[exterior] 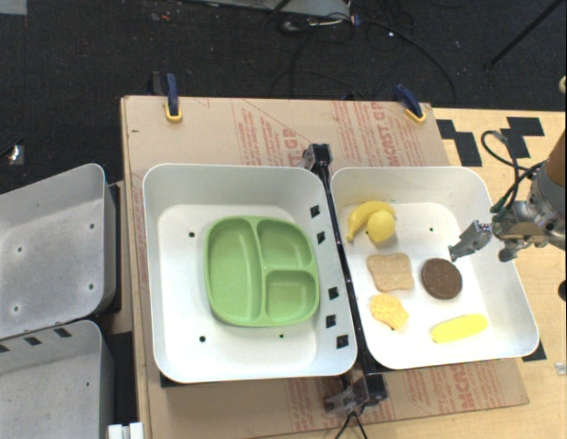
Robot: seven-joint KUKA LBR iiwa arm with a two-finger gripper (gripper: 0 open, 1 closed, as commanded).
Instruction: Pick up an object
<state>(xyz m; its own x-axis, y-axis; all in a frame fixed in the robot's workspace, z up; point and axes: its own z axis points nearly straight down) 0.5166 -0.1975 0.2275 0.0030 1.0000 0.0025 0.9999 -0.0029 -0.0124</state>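
The right bin [503, 323] holds several toy foods. A yellow banana with a lemon [370, 220] lies at the back, a tan toast slice [390, 272] in the middle, and a round brown cookie [442, 279] beside it. A bumpy yellow piece [389, 311] and a yellow oblong piece [459, 328] lie near the front. My gripper [489, 247] hangs over the bin's right side, just right of and above the cookie. Its fingers are spread open with nothing between them.
The left bin [165, 245] carries a green divided plate [262, 270]. A black divider [336, 273] runs between the two bins. Spare white bin lids [46, 245] lie off the bench to the left. Cables trail by the arm at the right.
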